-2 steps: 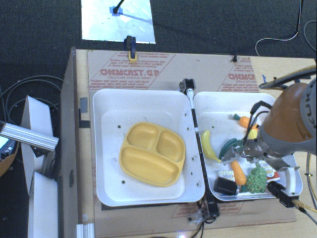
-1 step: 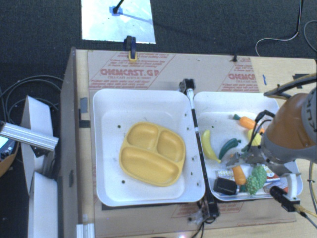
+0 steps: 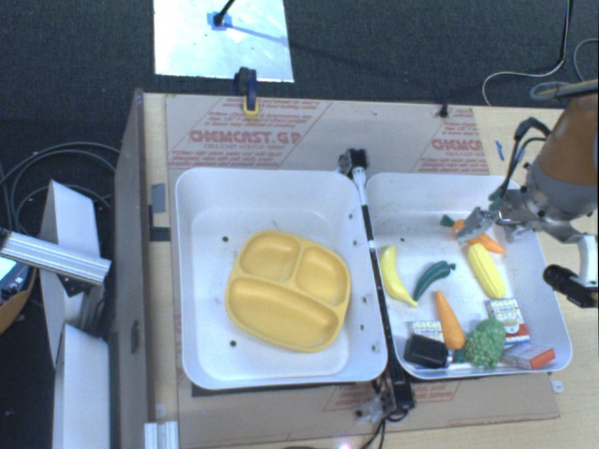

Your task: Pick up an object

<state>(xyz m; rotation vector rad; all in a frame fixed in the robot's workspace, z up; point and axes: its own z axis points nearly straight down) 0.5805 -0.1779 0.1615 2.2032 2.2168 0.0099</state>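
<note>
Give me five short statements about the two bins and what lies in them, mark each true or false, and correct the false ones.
1. The yellow divided plate lies in the left bin. True.
2. The banana lies in the left bin. False: it lies in the right bin, near the divider between the bins.
3. The broccoli sits near the front edge of the right bin. True.
4. The gripper is over the left bin. False: it is over the right bin's far right part, close to a small orange item.
5. The carrot lies on the yellow divided plate. False: it lies in the right bin, between the banana and the broccoli.
</note>
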